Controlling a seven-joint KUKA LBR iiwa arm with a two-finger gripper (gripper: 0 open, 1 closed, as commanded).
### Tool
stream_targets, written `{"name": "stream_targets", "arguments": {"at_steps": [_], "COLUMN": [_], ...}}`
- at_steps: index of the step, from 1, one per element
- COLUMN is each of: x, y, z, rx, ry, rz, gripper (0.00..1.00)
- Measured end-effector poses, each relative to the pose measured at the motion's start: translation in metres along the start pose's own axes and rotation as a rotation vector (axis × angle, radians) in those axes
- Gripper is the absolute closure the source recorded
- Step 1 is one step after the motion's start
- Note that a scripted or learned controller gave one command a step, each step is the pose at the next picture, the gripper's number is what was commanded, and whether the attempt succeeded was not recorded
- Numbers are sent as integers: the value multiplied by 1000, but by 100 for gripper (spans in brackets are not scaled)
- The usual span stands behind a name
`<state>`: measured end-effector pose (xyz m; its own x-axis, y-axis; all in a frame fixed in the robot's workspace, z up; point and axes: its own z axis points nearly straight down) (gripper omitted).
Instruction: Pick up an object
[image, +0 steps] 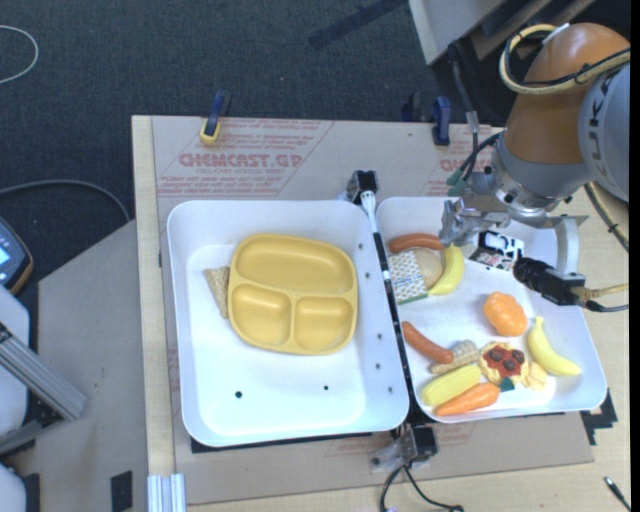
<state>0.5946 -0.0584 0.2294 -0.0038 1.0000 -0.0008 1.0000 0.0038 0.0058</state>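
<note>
Carrot (466, 400) lies at right bin's (596, 375) near edge, gripper (458, 226) above the banana (452, 272) at rear, jaw state indiscernible; banana probably light, stiff, slick—grasp across mid-body.

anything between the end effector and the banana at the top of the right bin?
Nothing visible. The end effector sits right above the upper banana in the right bin. A hot dog lies just left of it and a sandwich touches the banana's left side, so the approach is crowded but not blocked.
</note>
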Motion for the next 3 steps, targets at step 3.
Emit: {"name": "stream_targets", "arguments": {"at_steps": [3], "x": [36], "y": [70], "z": [-4], "rx": [5], "ry": [-1], "rz": [4], "gripper": [100]}}
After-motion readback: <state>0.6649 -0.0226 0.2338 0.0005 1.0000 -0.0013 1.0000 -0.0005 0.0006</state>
